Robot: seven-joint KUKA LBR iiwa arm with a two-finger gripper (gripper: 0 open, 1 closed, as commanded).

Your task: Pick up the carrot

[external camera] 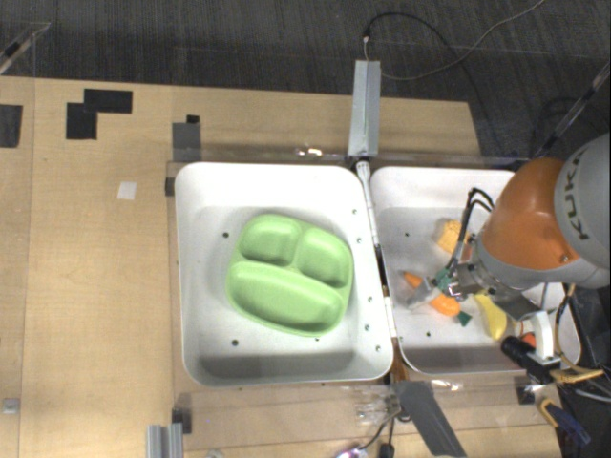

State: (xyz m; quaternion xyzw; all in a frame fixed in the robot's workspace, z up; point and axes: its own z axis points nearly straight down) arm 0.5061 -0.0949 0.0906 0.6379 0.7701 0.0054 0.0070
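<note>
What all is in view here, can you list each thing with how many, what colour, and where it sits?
bins: two, white, side by side on the bench
tray: one, green, three compartments, in the left bin
carrot: one, orange, right bin, by the hand
orange piece: one, small, right bin, left of the carrot
yellow item: one, right bin, upper middle
banana: one, yellow, right bin, lower right
bench: one, tan wood, with black marks at upper left
cable: one, black, on the dark floor above
arm: one, grey with orange band, over the right bin
hand: one, dark, low over the carrot
</note>
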